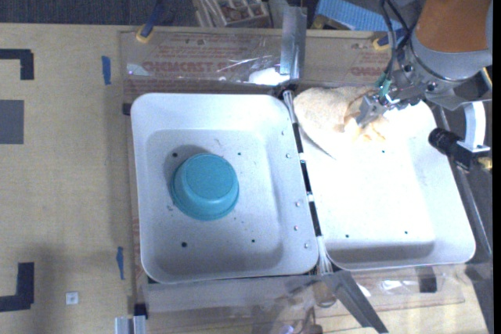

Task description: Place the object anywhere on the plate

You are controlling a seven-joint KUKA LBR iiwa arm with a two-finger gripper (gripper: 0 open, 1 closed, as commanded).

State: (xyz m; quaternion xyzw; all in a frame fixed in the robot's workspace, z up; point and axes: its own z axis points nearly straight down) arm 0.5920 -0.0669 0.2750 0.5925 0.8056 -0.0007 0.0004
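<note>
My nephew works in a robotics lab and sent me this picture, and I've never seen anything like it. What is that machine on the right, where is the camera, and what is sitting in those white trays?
The camera is fixed above a bench and looks down at a slant. The grey and orange machine reaching in from the right is a robot arm; at its tip is a two-finger gripper for picking things up. The bench carries two shallow white bins. The left bin holds a blue bowl, apparently turned upside down. The right bin holds a pale plate in its far left corner. The gripper hangs over that plate's edge, with small orange bits beside it. It is too blurry to tell whether it holds anything.
</note>
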